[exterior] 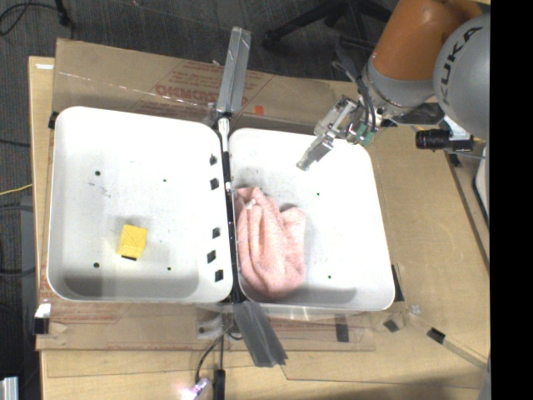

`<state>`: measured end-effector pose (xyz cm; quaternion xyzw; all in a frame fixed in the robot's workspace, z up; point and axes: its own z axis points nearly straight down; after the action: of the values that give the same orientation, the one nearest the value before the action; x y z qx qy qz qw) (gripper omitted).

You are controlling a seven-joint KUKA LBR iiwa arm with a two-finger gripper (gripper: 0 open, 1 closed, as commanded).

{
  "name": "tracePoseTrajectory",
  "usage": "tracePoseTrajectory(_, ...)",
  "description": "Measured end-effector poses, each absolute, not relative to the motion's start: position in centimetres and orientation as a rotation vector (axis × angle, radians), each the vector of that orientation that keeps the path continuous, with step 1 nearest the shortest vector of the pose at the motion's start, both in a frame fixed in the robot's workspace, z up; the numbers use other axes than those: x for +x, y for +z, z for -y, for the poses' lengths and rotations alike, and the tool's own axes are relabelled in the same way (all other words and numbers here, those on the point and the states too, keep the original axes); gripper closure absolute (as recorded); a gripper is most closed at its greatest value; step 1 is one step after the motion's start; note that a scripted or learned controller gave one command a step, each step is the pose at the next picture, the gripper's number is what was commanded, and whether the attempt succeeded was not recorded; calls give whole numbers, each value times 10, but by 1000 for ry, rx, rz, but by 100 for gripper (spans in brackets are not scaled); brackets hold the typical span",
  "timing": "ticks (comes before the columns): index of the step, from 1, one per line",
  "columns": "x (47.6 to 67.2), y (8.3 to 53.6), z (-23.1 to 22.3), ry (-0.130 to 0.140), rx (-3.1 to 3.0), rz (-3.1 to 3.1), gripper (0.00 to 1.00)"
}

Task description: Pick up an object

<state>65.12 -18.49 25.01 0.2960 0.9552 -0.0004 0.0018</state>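
Note:
A crumpled pink cloth (269, 242) lies in the right bin (366, 223), against its left wall. A small yellow block (132, 241) rests in the left bin (83, 140), toward its front. My gripper (313, 147) hangs over the back of the right bin, up and to the right of the cloth and well apart from it. Its fingers stand open with nothing between them.
A grey divider bar (232, 73) runs back from the seam between the two bins. Brown cardboard (166, 77) lies under the bins on the wooden bench. The arm's orange band (416, 23) sits at the upper right.

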Motion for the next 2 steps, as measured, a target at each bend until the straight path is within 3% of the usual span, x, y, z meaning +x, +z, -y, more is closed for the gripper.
tracePoseTrajectory(1,649,92,162,-1,896,-3011,0)
tracePoseTrajectory(2,623,94,129,-14,1372,-2819,0)
